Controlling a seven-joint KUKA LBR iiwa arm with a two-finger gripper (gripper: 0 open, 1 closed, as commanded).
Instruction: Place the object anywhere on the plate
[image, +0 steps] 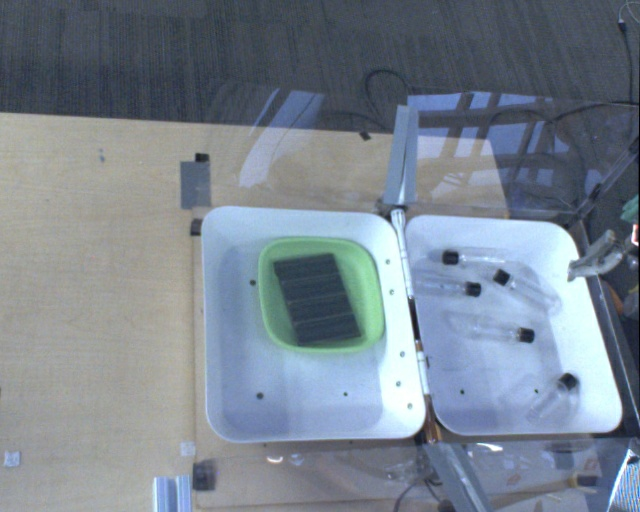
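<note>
On the table (100, 300), two shallow white bins sit side by side, and nothing of the task looks done yet. The left bin (300, 410) holds the green plate (370, 290), square with rounded corners, toward its far half. A dark ribbed rack (318, 298) lies on the plate, tilted a little, and I see no vial on or touching the plate.

The objects I am to move lie in the right bin (590, 390): several clear vials with black caps, scattered flat. One vial (470, 258) lies at the far left of that bin, another vial (445, 287) just nearer than it, a third vial (500, 330) about the middle, and a fourth vial (550, 395) at the near right.

My gripper (600, 255) sits at the right edge of the scene, over the far right rim of the right bin, well apart from the plate. Whether it is parted or closed I cannot tell, and I see nothing in it.

So all is left: pick one vial, carry it left, set it on the plate.
</note>
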